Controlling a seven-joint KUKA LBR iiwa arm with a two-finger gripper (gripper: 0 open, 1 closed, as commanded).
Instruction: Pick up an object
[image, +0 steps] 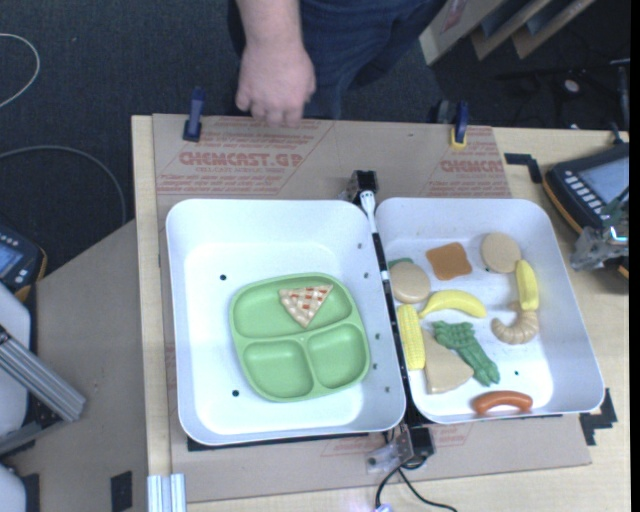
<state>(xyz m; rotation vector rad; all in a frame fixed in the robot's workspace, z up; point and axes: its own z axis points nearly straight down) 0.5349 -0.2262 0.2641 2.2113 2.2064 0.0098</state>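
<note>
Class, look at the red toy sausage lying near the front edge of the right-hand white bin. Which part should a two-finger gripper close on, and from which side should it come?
Probably the middle of the red toy sausage, coming straight down from above. It lies flat and long from left to right in the view, so the fingers should close across its narrow width. It sits apart from the green toy broccoli, but the right-hand white bin's front wall is close, so a sideways approach looks awkward.

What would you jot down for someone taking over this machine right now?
Left white bin: green three-part plate with a pizza slice toy in its top compartment.
Right white bin: yellow banana, green broccoli, corn cob, red sausage, orange toast square, shrimp and other toy food.
A person's hand rests at the far bench edge.
Done: nothing lifted. Left: pick up one object.
</note>
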